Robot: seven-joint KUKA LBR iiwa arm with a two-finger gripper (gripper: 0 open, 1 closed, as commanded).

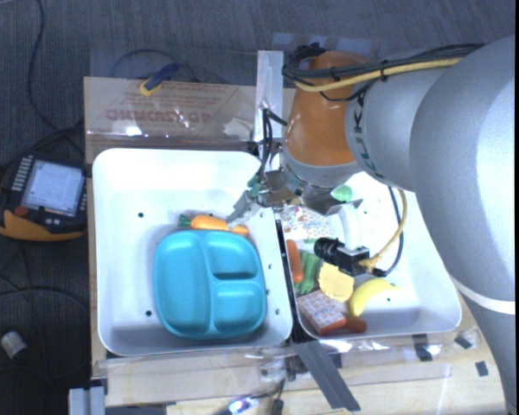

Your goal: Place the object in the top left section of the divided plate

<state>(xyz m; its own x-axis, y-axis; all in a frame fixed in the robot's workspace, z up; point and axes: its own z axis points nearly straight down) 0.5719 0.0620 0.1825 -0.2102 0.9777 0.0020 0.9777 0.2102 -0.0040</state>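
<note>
A blue divided plate (183, 277) lies in the left bin (121, 232). An orange toy carrot (209, 223) with a green end rests at the plate's far rim, partly on the bin floor. My gripper (246, 202) hangs just right of and above the carrot, over the wall between the two bins. The grey wrist with its orange band (324, 119) hides most of the gripper from above. I cannot tell whether the gripper touches the carrot.
The right bin (432, 301) holds toy food: a banana (370, 294), a lemon slice (334, 281), a small carrot (294, 262), green pieces and a red item (329, 322). A handheld pendant (43, 195) lies on the floor at left. A clear sheet (173, 111) lies behind the bins.
</note>
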